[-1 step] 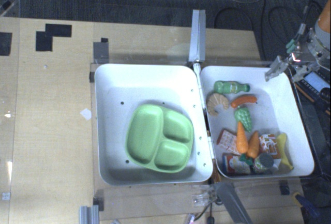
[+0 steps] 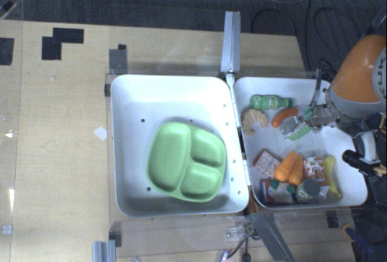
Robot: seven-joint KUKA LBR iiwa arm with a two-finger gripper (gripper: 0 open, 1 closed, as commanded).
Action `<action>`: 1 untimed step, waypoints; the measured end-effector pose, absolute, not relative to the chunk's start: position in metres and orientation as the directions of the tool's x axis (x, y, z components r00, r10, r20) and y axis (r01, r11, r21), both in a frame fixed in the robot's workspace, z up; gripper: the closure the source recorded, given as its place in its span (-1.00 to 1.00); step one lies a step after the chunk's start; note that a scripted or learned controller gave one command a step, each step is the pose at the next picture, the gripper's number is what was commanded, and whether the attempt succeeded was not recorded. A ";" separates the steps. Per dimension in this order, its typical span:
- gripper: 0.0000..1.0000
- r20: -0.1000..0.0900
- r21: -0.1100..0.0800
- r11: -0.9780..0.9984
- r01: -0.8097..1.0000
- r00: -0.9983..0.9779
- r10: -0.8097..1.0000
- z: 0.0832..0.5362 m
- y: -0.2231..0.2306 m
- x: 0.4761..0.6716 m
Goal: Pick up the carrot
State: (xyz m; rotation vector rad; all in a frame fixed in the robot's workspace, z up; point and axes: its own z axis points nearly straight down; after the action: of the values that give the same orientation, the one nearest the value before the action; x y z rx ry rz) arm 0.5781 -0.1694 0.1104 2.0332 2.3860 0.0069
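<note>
Gripper [image 2: 300, 127] low in the right bin [image 2: 357, 197], beside a hot dog [image 2: 284, 116]; grip state impossible to tell. Carrot [image 2: 290, 168] nearer the front, wedged among packets: risk of snagging a neighbour or slipping off the taper. Counted: two bins, one green divided plate [image 2: 186, 161] in the left bin [image 2: 130, 134], one green bottle [image 2: 270, 101], one croissant [image 2: 254, 119], one banana [image 2: 331, 177].

Gripper [image 2: 300, 128] low in right bin [image 2: 357, 194], above carrot [image 2: 290, 168]; green tray [image 2: 186, 161] in left bin [image 2: 130, 134]
</note>
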 end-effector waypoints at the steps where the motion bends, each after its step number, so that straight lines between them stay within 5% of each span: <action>1: -1.00 -0.007 0.013 0.282 0.959 -0.282 0.959 0.090 -0.132 0.555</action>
State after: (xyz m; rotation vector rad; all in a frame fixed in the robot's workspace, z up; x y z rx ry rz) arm 0.5555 -0.1319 0.0897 1.8741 2.5049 0.0099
